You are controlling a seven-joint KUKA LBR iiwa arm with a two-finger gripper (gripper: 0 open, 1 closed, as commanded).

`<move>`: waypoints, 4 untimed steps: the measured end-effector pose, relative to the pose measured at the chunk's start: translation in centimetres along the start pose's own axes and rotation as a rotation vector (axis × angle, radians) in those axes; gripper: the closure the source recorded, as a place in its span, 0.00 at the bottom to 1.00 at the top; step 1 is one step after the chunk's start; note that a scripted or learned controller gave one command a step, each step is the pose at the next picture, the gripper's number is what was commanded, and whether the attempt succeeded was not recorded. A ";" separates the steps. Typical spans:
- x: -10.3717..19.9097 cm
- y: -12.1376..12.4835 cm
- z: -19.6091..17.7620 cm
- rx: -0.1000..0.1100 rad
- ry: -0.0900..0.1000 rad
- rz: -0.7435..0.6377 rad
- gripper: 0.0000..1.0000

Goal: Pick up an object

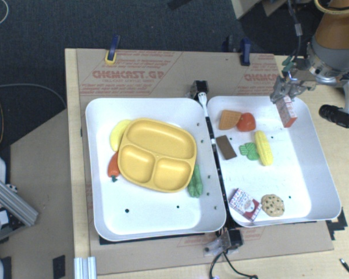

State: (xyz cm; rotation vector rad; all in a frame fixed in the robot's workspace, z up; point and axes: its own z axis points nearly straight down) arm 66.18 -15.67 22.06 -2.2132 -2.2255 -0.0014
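Note:
My gripper (285, 96) hangs over the far right corner of the right bin (314, 156), its arm coming in from the upper right. A small red and white carton (288, 113) sits tilted directly under the fingers, its top caught between them, so the gripper is shut on it. Other pickable items in this bin are an orange wedge (228, 120), a red tomato (246, 122), a brown bar (225, 147), a green piece (248, 150), a corn cob (263, 147), a cookie (273, 204) and a red-white packet (243, 204).
The left bin (104, 208) holds a yellow divided plate (157, 156) with a yellow fruit (118, 133), a red-orange vegetable (113, 166) and a green item (195, 183) tucked round its edges. A black divider clip (200, 88) sits between the bins.

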 end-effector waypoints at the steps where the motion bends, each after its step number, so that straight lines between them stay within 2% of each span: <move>1: 4.4 -1.1 -0.1 0.000 0.000 0.001 1.00; 2: 8.8 -4.4 -0.4 0.001 0.000 0.001 1.00; 3: 11.0 -4.1 -1.1 -0.004 -0.002 0.002 1.00; 4: 10.7 -4.8 -1.2 0.000 -0.002 0.005 1.00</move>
